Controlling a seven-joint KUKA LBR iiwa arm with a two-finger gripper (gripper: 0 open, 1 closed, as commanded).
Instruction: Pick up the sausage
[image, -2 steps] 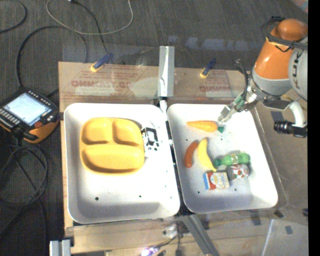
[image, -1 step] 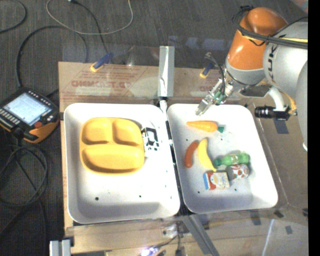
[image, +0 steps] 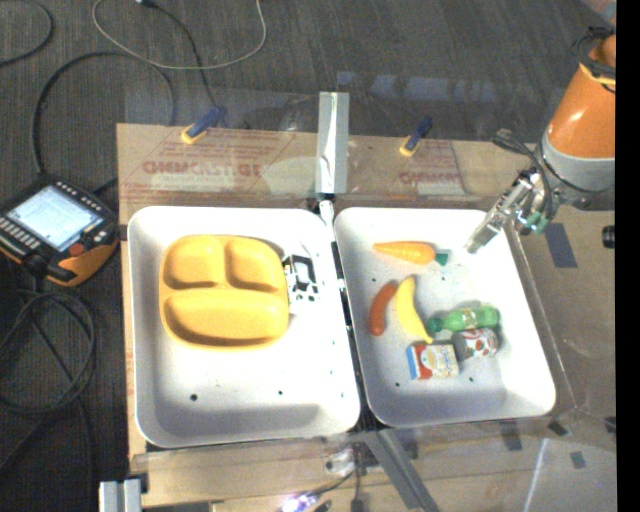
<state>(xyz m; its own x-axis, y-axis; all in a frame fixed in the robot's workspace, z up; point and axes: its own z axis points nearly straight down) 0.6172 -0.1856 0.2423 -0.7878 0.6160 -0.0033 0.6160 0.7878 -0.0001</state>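
The sausage (image: 379, 308) lies in the right bin (image: 530, 330), a short, smooth, reddish-orange cylinder with rounded ends, slightly curved. Everything else I place against it. The banana (image: 409, 309) runs alongside it, just beside or touching its right flank, glossy yellow and bent the same way. On the sausage's left there is a strip of bare white floor before the bin's wall, so that side stands open. Above it, apart, the carrot (image: 405, 252) lies crosswise, tapered orange with a small green tip. To the lower right of the sausage, past the banana, sit a green bottle (image: 463, 320), a small carton (image: 432, 361) and a can (image: 478, 343), crowded together. Below the sausage the floor is open down to the near rim.

The gripper (image: 484, 236) hangs up and to the right of the sausage, well apart from it, over the far corner of the bin near the carrot's tip; whether its fingers are parted or closed I cannot tell.

Left of the sausage, across the two rims, the left bin (image: 240, 400) holds a yellow divided tray (image: 223, 291), matte plastic with rounded corners and three shallow compartments.
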